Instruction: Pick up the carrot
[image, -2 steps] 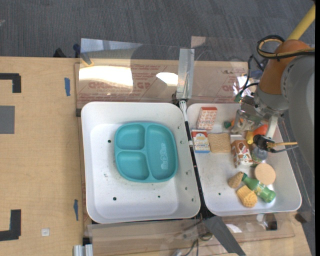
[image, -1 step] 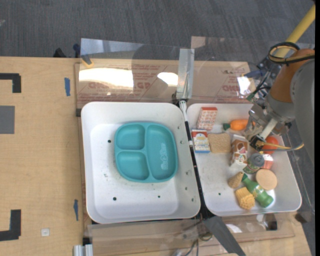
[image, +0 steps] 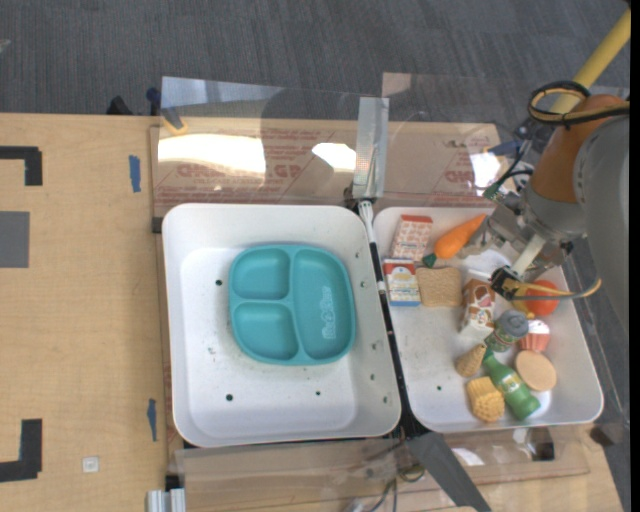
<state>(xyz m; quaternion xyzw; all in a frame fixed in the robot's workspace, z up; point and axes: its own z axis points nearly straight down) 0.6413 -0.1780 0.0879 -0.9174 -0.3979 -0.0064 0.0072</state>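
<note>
The carrot (image: 458, 239) is orange with a green stalk end, and it lies slanted in the far part of the right bin (image: 585, 400), stalk end toward the bin's left. My gripper (image: 497, 236) hangs just to the right of the carrot's thick end, low over the bin. The grey arm with its orange band (image: 562, 160) comes in from the upper right. From this angle I cannot make out whether the gripper touches the carrot.
Around the carrot lie two small boxes (image: 411, 238) (image: 402, 282), a cracker (image: 437, 288), a tomato (image: 546, 296), a green bottle (image: 512, 386), corn (image: 487, 401) and other toy foods. The left bin (image: 190, 400) holds a teal divided plate (image: 293, 303).
</note>
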